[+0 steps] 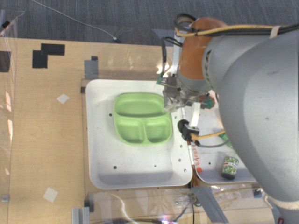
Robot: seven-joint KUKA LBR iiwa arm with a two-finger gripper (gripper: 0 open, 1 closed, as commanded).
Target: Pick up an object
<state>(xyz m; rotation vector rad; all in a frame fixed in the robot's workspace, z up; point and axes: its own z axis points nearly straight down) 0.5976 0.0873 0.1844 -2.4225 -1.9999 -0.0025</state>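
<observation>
A light green divided tray (140, 118) with three compartments lies in the left white bin (103, 171). The grey arm with its orange band (194, 55) reaches in from the right. My gripper (170, 101) is low at the tray's right rim, near its upper right corner, and seems to touch that rim. The wrist hides the rim there.
The right bin (210, 176) is mostly covered by the arm. In it I see a small green and black can (230, 167) near the front, a red and green item (208, 102) and a yellow-green piece (219, 135). A black cable fitting (185, 128) hangs by the divider.
</observation>
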